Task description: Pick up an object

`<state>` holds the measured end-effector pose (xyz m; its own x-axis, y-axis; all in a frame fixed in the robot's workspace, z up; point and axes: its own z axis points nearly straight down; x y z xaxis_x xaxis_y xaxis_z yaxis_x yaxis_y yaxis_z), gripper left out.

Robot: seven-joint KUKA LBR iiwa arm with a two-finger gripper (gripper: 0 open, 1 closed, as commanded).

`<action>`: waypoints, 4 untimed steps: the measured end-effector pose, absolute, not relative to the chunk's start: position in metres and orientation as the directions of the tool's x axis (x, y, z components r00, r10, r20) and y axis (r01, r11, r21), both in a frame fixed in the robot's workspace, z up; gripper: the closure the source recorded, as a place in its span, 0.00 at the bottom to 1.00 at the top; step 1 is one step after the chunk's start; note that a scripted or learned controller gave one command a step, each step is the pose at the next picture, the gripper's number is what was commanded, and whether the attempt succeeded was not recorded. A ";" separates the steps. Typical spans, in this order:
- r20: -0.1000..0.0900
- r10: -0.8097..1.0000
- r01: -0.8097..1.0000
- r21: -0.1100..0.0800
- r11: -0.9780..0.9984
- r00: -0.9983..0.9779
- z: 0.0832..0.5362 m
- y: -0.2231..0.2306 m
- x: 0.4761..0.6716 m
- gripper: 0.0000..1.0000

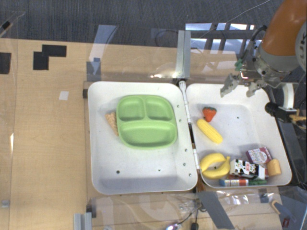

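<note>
Jaws: spread apart, nothing between them, above right bin's (283, 143) far edge.
Near corner, right bin: banana (214, 164), small cartons, marker.
Mid right bin: corn cob (209, 131), strawberry (209, 113).
Left bin (103, 166): green divided tray (146, 120).
Table (43, 143): carries both bins.

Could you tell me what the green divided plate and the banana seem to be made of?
The green divided plate looks like moulded plastic with a satin finish: uniform colour, soft rounded compartment ridges. The banana is probably a plastic toy rather than real fruit: its yellow is even and slightly glossy, though the view is too coarse to be sure.
</note>
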<state>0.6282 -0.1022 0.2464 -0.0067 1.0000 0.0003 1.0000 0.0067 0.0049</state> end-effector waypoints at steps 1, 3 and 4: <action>-0.001 0.992 0.992 0.008 0.128 -0.128 0.098 -0.096 0.647 0.00; -0.003 0.954 0.954 0.009 0.301 -0.301 0.146 -0.094 0.654 0.00; -0.005 0.951 0.950 0.013 0.311 -0.311 0.090 -0.093 0.633 0.00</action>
